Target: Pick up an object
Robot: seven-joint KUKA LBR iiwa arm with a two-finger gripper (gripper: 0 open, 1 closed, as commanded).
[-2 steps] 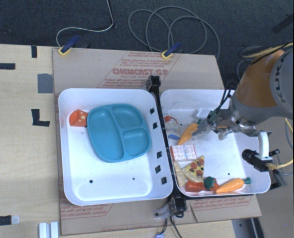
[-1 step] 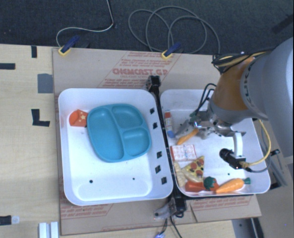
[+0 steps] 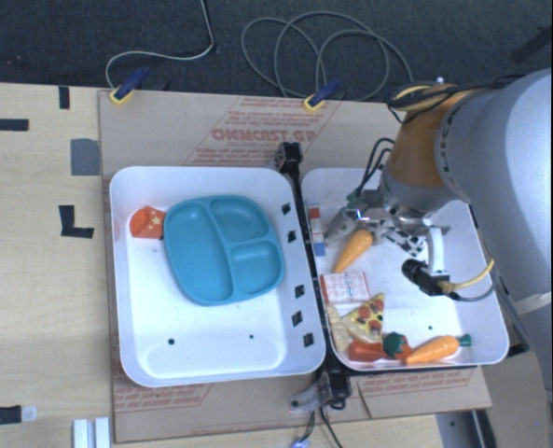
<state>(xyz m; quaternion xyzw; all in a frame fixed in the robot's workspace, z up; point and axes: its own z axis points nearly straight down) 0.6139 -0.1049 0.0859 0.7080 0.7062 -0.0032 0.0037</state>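
My gripper (image 3: 367,220) hangs low over the back left part of the right bin (image 3: 486,287). Just under it and to its left lies a small orange carrot (image 3: 352,249), tilted, its thick end up against the gripper's metal parts. I cannot tell whether the carrot is gripped or merely touched. In the same bin lie a red-and-white packet (image 3: 344,287), a pizza slice (image 3: 366,317), a red pepper with a green stem (image 3: 369,350) and a second carrot (image 3: 432,348) along the front wall.
The left bin (image 3: 136,329) holds a blue divided plate (image 3: 225,248) and a small red-orange toy (image 3: 147,222) at its left wall. Black clips run down the divider between the bins (image 3: 299,250). Cables loop on the dark floor behind the bench.
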